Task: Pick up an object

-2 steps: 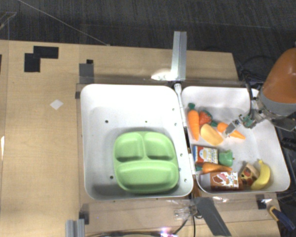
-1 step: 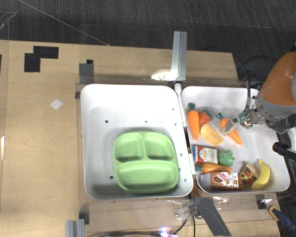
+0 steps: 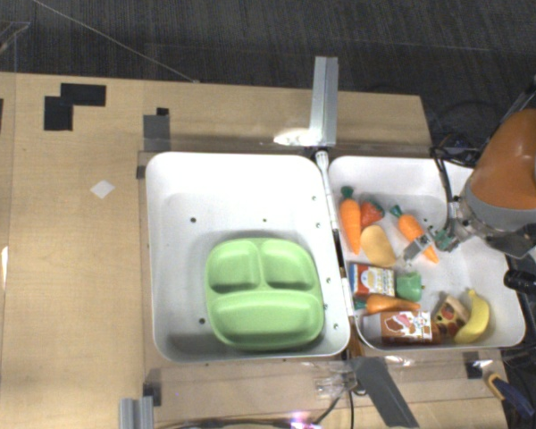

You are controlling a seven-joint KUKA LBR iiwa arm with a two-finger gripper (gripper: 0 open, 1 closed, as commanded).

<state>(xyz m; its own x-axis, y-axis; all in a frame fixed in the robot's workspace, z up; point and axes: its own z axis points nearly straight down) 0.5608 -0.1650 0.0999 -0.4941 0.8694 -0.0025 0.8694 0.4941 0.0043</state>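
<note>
The pincer hangs low in the right-hand shallow white bin, its tips at the lower end of a small orange toy carrot with a green top; whether they are spread or pinching it I cannot tell. At nine o'clock of it lies a pale yellow pear-shaped toy. The arm's orange band is cut off at the frame edge.

green tray, orange carrots, yellow banana
</note>
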